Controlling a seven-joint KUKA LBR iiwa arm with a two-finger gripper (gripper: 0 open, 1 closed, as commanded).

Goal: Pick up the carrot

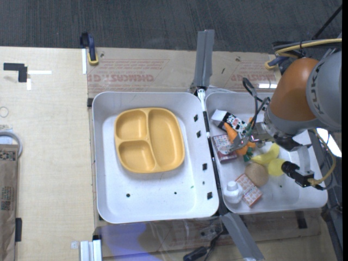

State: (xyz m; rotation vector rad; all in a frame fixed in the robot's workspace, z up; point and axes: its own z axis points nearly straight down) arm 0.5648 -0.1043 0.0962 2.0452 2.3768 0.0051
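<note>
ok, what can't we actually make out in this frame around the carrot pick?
- Gripper: in the camera view the wrist with its orange band covers most of it, so its state is unreadable.
- Carrot: just an orange patch by the gripper; whether it is gripped can't be told.
- Right bin: far half hidden under the arm.
- Small cartons: print too small to read.
- Brown bag: cut off by the left edge.

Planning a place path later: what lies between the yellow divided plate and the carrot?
In the camera view: bare floor of the left bin, the rims where both bins meet, then a small red-and-white packet beside the carrot.
</note>
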